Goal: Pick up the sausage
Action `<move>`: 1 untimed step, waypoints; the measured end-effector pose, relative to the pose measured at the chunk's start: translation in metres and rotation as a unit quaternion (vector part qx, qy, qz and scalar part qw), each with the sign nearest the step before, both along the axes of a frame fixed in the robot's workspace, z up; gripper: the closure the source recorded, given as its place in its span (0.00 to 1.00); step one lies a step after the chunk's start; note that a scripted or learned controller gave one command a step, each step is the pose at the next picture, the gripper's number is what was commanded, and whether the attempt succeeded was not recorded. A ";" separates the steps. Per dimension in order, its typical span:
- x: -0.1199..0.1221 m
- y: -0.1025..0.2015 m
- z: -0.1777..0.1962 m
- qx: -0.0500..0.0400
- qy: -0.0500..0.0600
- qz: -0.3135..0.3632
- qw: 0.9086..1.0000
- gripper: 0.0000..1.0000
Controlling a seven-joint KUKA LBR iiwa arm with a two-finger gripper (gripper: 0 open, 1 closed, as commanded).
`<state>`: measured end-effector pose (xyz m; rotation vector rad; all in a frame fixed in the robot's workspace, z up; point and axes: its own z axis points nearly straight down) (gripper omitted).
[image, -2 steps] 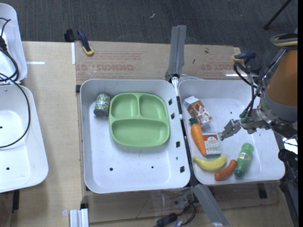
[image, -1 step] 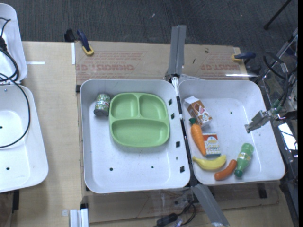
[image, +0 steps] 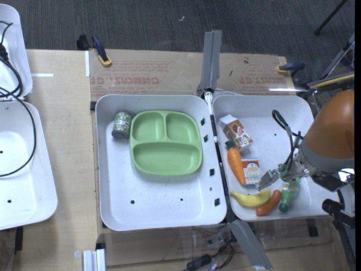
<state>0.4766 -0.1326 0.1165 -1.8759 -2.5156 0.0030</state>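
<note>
Just below the gripper (image: pixel 269 178), which looks open a little and holds nothing, the sausage (image: pixel 268 202) lies beside the banana (image: pixel 250 197), so it should drop straight down and pinch only the sausage.

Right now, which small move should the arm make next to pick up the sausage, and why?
Probably shift the gripper slightly toward the bin's near edge and lower it. It sits just above the banana, while the sausage lies beside the banana's end, next to the green bottle, not between the fingers.
</note>
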 end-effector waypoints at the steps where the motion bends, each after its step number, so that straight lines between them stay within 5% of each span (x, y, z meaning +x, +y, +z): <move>1: 0.038 0.004 -0.022 0.000 -0.003 -0.025 1.000 0.00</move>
